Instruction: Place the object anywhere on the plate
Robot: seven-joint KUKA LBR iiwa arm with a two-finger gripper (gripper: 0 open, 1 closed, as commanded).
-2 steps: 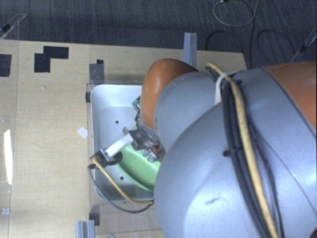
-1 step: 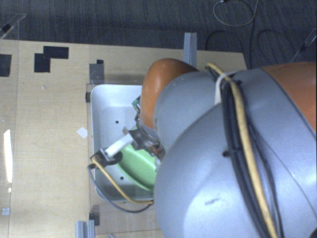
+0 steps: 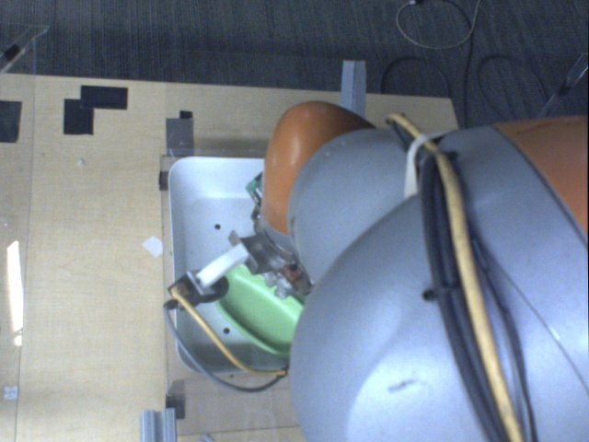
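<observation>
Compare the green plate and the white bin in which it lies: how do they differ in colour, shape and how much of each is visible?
The green plate is bright green, while the white bin is white. The plate has a curved, rounded rim; the bin has straight walls and a squared corner. The plate is smaller and sits inside the bin near its lower end. The grey arm covers part of both.

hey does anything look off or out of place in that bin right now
Nothing looks spilled or broken. The arm covers most of the white bin, hiding much of the green plate. A yellow cable loops over the bin's near edge, which looks untidy.
</observation>
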